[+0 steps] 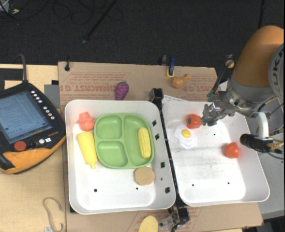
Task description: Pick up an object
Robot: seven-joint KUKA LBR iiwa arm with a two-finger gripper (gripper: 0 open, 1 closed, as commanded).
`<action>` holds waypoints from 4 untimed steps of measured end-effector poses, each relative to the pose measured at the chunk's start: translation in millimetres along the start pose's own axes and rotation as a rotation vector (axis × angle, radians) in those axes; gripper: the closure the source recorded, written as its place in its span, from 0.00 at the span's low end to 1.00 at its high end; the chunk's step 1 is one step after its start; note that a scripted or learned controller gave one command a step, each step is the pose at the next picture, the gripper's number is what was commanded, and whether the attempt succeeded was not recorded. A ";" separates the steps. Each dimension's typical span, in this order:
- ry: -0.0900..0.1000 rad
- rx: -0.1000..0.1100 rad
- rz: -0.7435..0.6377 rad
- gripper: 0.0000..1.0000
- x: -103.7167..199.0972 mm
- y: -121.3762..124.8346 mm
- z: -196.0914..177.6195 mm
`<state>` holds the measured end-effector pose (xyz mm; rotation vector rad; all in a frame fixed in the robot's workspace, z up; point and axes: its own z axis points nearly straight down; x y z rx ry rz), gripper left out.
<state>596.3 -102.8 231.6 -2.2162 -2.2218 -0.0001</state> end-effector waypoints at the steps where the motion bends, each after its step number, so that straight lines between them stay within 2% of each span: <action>1: -0.001 -0.001 -0.001 1.00 55.4 7.3 -5.8; 2: -0.002 0.001 0.002 1.00 71.4 3.6 1.4; 4: -0.003 0.001 0.004 1.00 53.6 2.3 2.5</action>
